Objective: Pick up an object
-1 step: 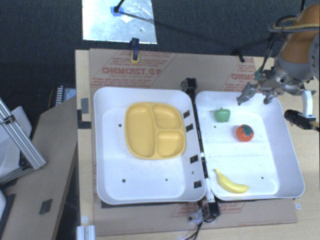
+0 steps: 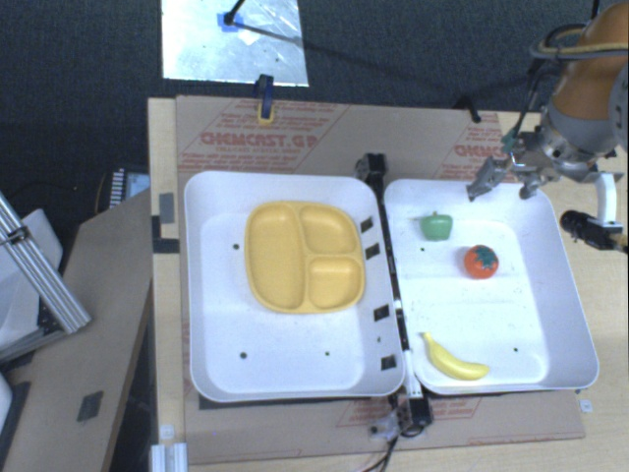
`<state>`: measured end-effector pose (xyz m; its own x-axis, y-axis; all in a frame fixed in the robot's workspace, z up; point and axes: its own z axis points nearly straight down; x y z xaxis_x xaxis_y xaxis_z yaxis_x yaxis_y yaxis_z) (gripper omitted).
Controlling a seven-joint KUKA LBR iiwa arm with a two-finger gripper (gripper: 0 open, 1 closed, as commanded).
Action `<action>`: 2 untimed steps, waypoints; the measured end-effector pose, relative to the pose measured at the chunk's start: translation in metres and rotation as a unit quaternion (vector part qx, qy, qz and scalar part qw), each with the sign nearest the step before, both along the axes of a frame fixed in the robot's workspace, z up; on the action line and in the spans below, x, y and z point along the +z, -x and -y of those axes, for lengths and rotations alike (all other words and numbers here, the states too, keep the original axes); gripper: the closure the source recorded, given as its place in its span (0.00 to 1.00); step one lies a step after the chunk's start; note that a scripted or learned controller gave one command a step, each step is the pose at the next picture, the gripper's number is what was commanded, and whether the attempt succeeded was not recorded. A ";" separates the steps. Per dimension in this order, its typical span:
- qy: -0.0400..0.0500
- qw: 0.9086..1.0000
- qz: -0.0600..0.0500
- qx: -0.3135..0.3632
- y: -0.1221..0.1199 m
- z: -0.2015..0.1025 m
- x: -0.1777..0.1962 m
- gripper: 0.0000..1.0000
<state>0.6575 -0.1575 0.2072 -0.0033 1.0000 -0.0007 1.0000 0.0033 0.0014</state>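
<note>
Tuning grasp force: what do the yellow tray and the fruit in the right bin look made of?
Yellow tray: likely molded plastic, matte, with smooth rounded compartments. Banana, tomato, green pepper: probably plastic toy fruit, uniform saturated colour, slight sheen; hard or soft can't be told.

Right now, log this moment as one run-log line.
end effector: open, above right bin's far edge, holding nothing | right bin: green pepper, tomato, banana | left bin: yellow tray

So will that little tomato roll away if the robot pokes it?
Probably. The tomato looks round and sits loose on the flat floor of the right bin, so a nudge could send it rolling. It looks smooth and shiny, so it might slip. The bin's raised rim should likely stop it.
</note>
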 end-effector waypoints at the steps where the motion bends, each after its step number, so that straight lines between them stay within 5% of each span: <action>1: 0.000 1.000 -0.002 -0.001 -0.001 0.000 -0.062 0.00; 2: 0.001 1.000 0.001 0.001 -0.008 0.000 -0.121 0.00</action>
